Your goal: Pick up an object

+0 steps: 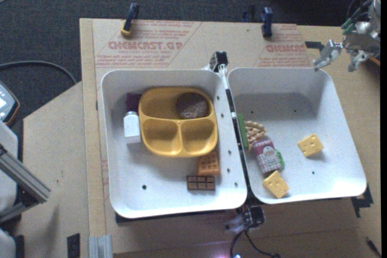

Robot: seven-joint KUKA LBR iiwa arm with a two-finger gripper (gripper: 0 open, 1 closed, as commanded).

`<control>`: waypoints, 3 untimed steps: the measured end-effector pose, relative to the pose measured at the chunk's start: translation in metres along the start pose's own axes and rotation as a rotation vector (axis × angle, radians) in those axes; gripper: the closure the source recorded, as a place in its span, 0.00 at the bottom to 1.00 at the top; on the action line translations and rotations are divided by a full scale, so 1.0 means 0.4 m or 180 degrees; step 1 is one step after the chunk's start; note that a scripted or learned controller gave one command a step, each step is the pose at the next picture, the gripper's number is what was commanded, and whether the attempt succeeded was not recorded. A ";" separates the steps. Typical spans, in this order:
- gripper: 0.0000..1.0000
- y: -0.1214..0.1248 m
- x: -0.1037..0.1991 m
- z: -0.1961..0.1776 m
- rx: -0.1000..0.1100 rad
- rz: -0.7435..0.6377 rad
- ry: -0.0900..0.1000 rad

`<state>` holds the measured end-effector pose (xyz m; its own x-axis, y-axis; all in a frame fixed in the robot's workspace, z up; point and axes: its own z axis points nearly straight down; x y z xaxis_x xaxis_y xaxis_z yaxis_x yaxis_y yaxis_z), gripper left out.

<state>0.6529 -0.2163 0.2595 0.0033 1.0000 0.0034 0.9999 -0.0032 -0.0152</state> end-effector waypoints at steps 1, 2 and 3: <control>0.00 0.005 0.003 -0.024 -0.0045 -0.0011 -0.0010; 0.00 0.008 -0.007 0.085 -0.0030 -0.0010 -0.0007; 0.00 0.011 0.005 0.242 -0.0029 -0.0017 -0.0005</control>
<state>0.6559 -0.2138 0.1625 -0.0021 1.0000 0.0017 1.0000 0.0021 -0.0061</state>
